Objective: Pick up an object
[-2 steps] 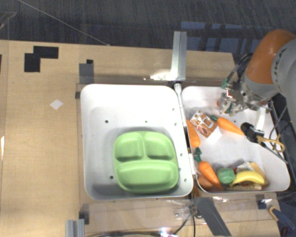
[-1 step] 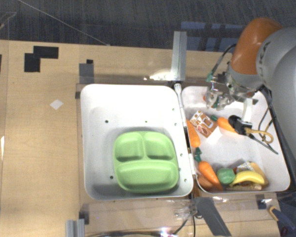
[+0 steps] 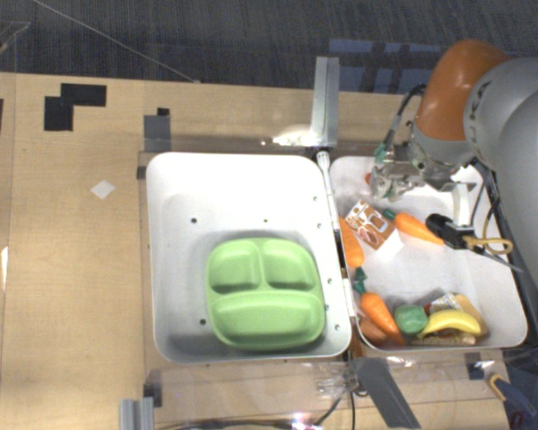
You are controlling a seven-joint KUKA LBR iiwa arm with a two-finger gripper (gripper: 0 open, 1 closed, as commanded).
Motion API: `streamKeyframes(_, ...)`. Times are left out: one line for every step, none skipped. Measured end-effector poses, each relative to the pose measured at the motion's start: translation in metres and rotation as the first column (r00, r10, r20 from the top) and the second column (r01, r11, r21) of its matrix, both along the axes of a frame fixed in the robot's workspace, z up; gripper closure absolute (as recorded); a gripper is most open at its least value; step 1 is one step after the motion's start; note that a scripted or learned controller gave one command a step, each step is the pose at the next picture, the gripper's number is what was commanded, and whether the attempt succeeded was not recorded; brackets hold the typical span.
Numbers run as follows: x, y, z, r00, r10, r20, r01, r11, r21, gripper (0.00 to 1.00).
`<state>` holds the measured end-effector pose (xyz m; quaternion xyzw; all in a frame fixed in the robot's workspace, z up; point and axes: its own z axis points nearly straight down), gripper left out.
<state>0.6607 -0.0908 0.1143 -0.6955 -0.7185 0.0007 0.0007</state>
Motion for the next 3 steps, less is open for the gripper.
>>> streamKeyframes(-0.001, 0.003, 0.015, 1.000, 0.011, 0.008, -0.011, 1.000, 0.000, 1.00)
streamKeyframes(-0.014, 0.018, 0.073, 1.000, 0.025, 0.010, -0.025, 1.000, 0.000, 1.00)
streamKeyframes(-0.037, 0.069, 0.071, 1.000, -0.026, 0.006, 0.026, 1.000, 0.001, 1.00)
